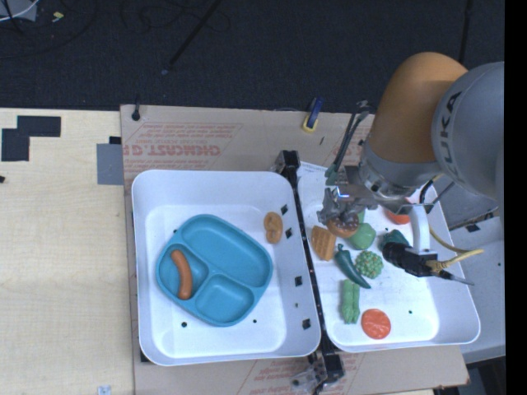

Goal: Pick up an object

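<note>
- Pale wood table (58, 262) fills the left of your view. It carries a cardboard sheet (206, 138) with two white bins on it, side by side.
- Nearest you in the right bin (428, 323) lies a red tomato (376, 323), close to the front wall.
- Just behind the tomato you see a long green pod (350, 301), lying front to back.
- Beyond the pod, a dark green chili (352, 268) lies at a slant. A small head of broccoli (369, 263) touches it on the right.
- In the left bin (247, 336) you have a blue divided plate (239, 257). A sausage (183, 273) lies in the plate's left compartment.
- Farther back in that bin, an orange-brown pastry (272, 227) sits near the right wall, clear of the plate.
- Back in the right bin, an orange wedge (323, 243) lies by the left wall. A round green piece (362, 237) sits just right of it.
- The tool (342, 212) hangs over these two pieces, at the far left of the right bin. You cannot tell how far open it is, or whether it has hold of anything.
- A red-orange piece (399, 217) peeks out from under the arm (420, 122), right of the tool.
- At the far edge of the cardboard sits a blue and yellow clip (312, 115).
- Behind everything you see dark carpet (247, 39) crossed by cables.
</note>
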